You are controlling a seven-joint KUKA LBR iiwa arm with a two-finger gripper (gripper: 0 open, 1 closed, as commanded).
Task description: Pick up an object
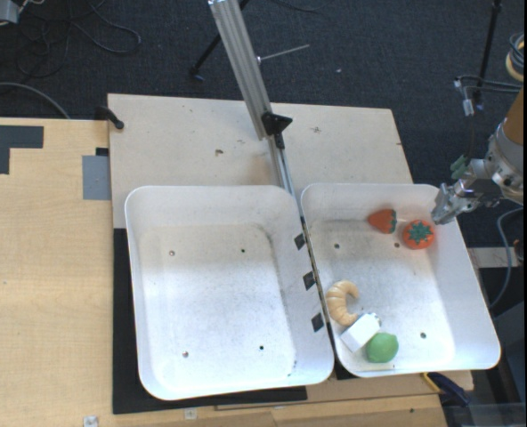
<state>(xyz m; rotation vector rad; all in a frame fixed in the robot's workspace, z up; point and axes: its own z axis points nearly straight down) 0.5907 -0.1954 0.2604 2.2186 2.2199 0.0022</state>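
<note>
Gripper hanging over right bin at its two o'clock rim, finger gap too blurred to tell, arm cut off, tomato lying just beside at seven o'clock.

Both white bins appear as smooth matt plastic, the bench as pale matt wood laminate, and the slanted rail as ribbed bare metal.
</note>
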